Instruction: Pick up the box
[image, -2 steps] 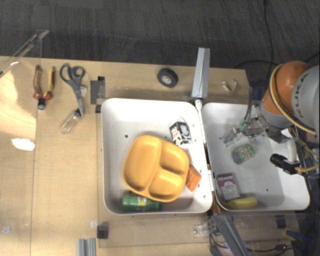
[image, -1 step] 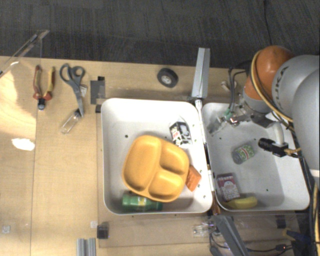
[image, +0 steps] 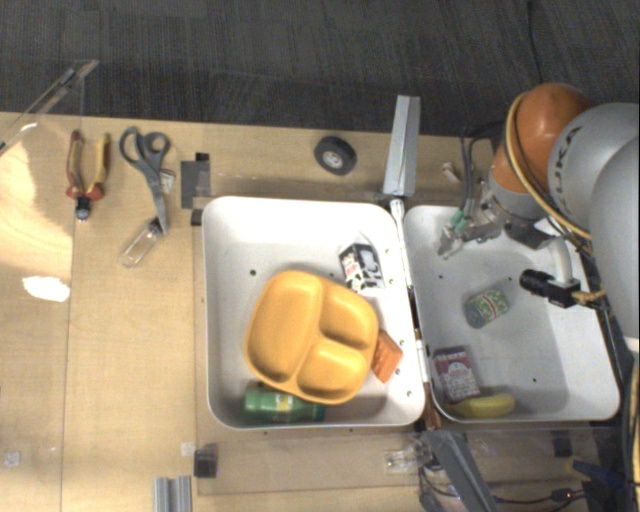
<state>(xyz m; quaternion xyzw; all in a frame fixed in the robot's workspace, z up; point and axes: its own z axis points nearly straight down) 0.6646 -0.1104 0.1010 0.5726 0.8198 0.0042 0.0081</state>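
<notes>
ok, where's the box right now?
Camera view: the box lies in the right bin, near its front-left corner, just above the banana and below the green can.

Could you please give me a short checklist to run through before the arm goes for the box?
1. Box located: ok, in the right bin, near its front edge.
2. Box top unobstructed: ok, nothing lies on it.
3. Room around box: not ok, the banana lies right against its front side.
4. Gripper position: not ok, it is at the bin's far corner, away from the box.
5. Finger opening: cannot tell.
6. Can clear of box: ok, apart.
</notes>
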